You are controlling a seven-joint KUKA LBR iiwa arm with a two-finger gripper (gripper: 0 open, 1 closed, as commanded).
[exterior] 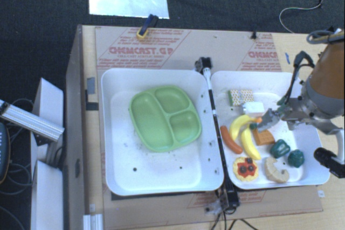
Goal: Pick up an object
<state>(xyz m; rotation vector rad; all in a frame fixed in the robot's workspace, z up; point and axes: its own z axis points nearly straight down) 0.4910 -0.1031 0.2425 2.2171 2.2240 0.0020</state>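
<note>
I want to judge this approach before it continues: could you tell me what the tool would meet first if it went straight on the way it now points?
The tool points leftward and down over the right bin. Its tip sits by the orange block, with the yellow bananas just beyond. Probably the block first, though height above it is unclear.

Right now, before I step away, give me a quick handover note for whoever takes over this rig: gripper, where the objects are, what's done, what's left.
Gripper: low over the right bin, beside the bananas and the orange block. Whether it is open or gripping anything cannot be told from this view.
Objects: all in the right bin, including a red sausage, a small pizza, a bread slice, two dark green pieces and a patterned block.
Left bin: holds a green divided tray.
Done: arm is down at the pile.
Left: nothing visibly lifted; the pick still needs confirming.
</note>
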